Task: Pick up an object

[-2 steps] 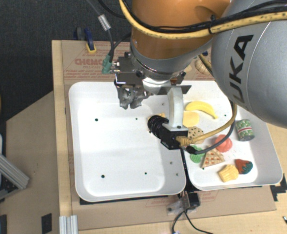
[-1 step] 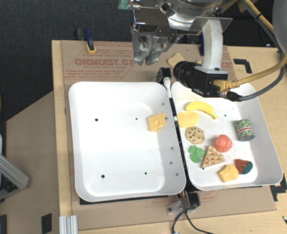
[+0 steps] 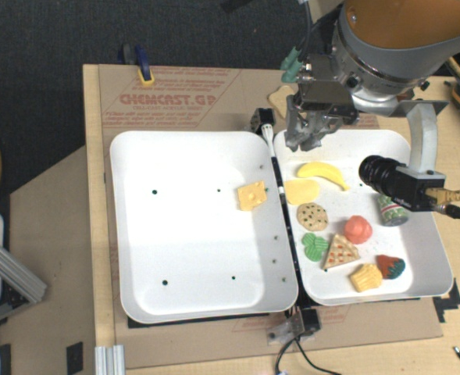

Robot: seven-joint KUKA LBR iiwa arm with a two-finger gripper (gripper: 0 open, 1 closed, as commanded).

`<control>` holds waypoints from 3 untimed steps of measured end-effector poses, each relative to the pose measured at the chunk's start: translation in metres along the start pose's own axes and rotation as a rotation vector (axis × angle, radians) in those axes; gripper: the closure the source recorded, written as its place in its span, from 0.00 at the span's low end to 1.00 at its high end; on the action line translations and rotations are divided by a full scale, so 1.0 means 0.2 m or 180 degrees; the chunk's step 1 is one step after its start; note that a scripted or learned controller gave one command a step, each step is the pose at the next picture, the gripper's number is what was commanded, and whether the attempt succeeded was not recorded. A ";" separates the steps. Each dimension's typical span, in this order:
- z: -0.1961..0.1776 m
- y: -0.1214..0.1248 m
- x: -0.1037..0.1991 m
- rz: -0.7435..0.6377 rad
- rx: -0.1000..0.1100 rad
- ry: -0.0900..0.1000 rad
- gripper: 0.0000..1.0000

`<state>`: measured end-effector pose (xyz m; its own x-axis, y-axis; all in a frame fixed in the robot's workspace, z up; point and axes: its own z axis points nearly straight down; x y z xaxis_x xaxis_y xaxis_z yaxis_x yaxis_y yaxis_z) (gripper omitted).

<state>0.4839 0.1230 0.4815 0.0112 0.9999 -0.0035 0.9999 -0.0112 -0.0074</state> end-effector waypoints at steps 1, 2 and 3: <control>0.79 0.01 0.25 -0.0047 0.0027 -0.0004 1.00; 0.53 0.01 0.41 -0.0050 -0.0039 0.0021 1.00; -0.29 0.05 0.51 -0.0048 -0.0086 0.0042 1.00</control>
